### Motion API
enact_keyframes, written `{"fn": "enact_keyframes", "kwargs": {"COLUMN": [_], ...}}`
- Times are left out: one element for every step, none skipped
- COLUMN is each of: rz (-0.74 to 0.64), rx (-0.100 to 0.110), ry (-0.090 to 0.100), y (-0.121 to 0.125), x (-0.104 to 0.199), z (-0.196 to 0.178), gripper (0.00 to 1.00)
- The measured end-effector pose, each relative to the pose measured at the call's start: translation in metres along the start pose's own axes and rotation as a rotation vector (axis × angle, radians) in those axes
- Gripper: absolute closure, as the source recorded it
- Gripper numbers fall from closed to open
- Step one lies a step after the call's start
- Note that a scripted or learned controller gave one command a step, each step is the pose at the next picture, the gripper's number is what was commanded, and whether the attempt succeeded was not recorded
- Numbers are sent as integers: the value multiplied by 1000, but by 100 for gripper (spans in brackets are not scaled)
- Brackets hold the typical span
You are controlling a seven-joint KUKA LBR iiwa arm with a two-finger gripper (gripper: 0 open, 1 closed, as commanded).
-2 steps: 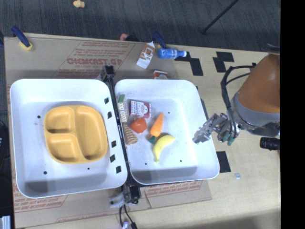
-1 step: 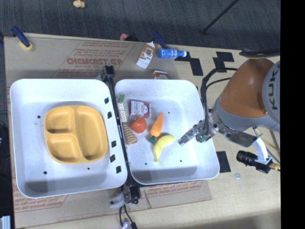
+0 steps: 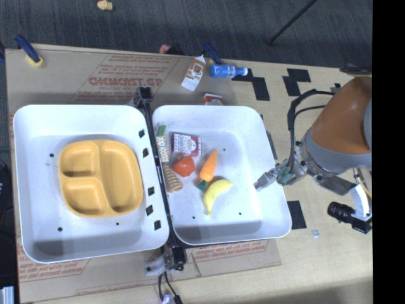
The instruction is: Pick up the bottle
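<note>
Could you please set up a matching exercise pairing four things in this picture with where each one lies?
Things:
1. yellow plate
2. banana
3. blue bottle
4. end effector

Places:
A. on the bench beyond the bins
B. over the right bin's right rim
C. in the left bin
D. in the right bin, beside the carrot

Pairs: 1-C, 2-D, 3-A, 4-B
</note>
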State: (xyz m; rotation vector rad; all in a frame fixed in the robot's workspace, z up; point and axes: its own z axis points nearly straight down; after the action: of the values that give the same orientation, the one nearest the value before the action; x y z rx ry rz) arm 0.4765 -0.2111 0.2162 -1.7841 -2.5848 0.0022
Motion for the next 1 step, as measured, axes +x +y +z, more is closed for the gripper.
{"fn": "enact_keyframes", "kwargs": {"rz": [-144], "rx": [-2], "ry": [-1], "y": [0], "x": [0], "z": [-8], "gripper": [100]}}
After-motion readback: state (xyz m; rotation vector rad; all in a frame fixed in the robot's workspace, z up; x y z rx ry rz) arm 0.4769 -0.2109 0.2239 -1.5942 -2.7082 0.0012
